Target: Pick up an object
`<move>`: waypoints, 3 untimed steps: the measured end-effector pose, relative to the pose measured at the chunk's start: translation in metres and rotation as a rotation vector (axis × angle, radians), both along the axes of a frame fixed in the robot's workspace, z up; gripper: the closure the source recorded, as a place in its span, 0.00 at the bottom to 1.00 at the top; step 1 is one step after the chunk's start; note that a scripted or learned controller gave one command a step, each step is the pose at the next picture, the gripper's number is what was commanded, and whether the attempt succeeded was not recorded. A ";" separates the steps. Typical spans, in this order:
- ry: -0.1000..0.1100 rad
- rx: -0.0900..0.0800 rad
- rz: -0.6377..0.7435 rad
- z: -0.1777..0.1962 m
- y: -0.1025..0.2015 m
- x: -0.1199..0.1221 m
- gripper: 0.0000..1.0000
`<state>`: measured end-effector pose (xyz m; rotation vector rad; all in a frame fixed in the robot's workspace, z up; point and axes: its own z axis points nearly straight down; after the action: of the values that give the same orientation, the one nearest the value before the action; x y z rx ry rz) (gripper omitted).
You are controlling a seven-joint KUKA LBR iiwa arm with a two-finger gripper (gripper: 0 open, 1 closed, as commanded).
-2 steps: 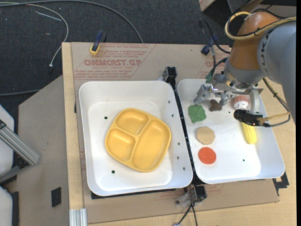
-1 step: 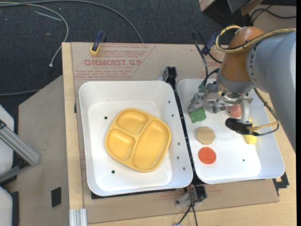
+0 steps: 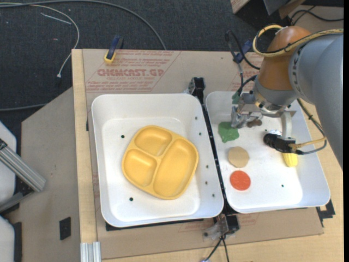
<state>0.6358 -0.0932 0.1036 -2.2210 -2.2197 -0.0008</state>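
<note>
The pincer (image 3: 238,121) hangs low over the far left part of the right bin (image 3: 305,198), just above a green piece (image 3: 228,132); whether it pinches it I cannot tell. Nearer lie a tan disc (image 3: 238,157) and a red disc (image 3: 240,180), with a banana (image 3: 290,158) to their right. The left bin (image 3: 103,146) holds a yellow divided plate (image 3: 160,161)
</note>
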 end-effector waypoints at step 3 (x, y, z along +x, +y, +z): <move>-0.004 -0.002 0.002 0.117 -0.006 0.009 1.00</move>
<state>0.6449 -0.0988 0.2201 -2.2218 -2.2246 -0.0027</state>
